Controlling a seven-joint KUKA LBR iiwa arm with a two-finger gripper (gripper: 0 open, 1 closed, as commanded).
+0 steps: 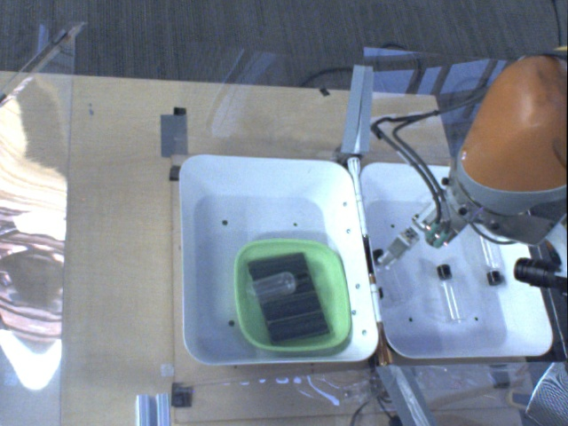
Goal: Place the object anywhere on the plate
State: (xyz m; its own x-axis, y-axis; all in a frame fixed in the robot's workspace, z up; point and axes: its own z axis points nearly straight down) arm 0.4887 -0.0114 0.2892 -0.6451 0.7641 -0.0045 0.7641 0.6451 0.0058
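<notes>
The gripper [417, 233] hangs over the right bin [524, 340]; whether it is spread or pinching anything cannot be told.

A robotics laboratory workcell: a wooden bench [106, 238] carrying two shallow white bins [200, 238], clear plastic guard panels [35, 193], loose cabling [404, 149] and an industrial arm [519, 140] above grey carpet [222, 16].

Two white bins [204, 193], one green plate [244, 273], one clear tube [275, 284], one arm [524, 131].
</notes>
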